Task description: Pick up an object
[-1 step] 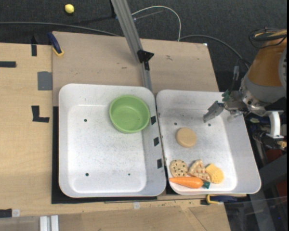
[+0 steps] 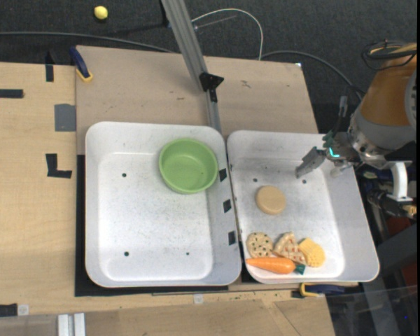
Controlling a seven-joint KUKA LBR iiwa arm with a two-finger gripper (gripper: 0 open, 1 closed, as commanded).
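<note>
My gripper (image 2: 323, 166) hangs over the upper right part of the right bin (image 2: 350, 215), open, with nothing between its fingers. A tan round disc (image 2: 271, 200) lies below and to the left of it, apart from it. Along that bin's front edge sit a chocolate-chip cookie (image 2: 259, 244), a pale pretzel-like piece (image 2: 287, 244), a yellow corn piece (image 2: 312, 253) and an orange carrot (image 2: 271, 264). A green bowl (image 2: 188, 165) stands upright in the left bin (image 2: 126, 250), near its top right corner.
A slanted metal pole (image 2: 187, 37) ends at a bracket above the seam between the bins. A yellow ball (image 2: 101, 12) lies on the dark floor at the far left. Cables run behind the bench.
</note>
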